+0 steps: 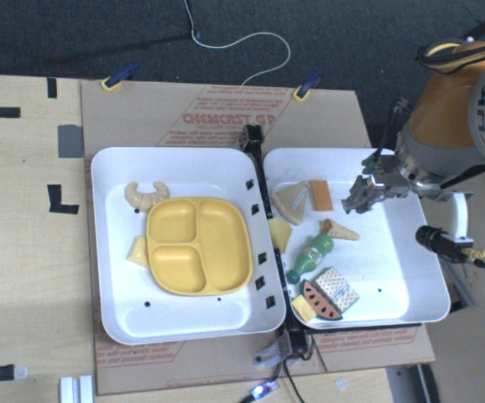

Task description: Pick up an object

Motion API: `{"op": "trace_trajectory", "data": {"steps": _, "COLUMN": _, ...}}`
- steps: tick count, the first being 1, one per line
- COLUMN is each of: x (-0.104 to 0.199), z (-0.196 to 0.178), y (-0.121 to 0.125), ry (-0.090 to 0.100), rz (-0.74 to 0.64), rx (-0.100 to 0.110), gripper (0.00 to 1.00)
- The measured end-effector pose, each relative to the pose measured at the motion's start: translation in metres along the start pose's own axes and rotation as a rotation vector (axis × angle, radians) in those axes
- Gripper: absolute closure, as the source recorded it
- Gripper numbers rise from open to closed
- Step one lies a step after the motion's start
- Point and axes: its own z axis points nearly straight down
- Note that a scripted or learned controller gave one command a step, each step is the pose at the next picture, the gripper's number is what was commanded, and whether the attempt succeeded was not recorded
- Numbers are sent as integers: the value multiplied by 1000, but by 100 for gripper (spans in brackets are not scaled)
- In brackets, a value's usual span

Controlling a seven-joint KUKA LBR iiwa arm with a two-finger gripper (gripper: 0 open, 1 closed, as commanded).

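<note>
Gripper (362,198) hovers over right bin (410,296), upper right part; whether it is open or closed can't be made out, nothing seen in its grasp. Nearby lie orange block (320,196), cone (340,230), green bottle (310,257), watermelon slice (320,300). Left bin (112,225) holds yellow divided plate (199,244).

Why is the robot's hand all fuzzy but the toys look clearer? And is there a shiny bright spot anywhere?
In the camera view the gripper looks smeared and dark, so its shape is hard to read, while the green bottle and yellow plate have clearer edges. The light is soft and even: the white bins look bright but show no hard glare, with faint shadows under the toys.
</note>
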Motion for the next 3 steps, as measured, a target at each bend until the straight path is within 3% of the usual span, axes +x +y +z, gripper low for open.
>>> {"op": "trace_trajectory", "data": {"steps": 2, "x": 113, "z": 17, "y": 20, "ry": 2, "rz": -6, "rx": 5, "gripper": 100}}
{"op": "trace_trajectory", "data": {"steps": 3, "x": 150, "z": 9, "y": 36, "ry": 2, "rz": -4, "rx": 3, "gripper": 100}}
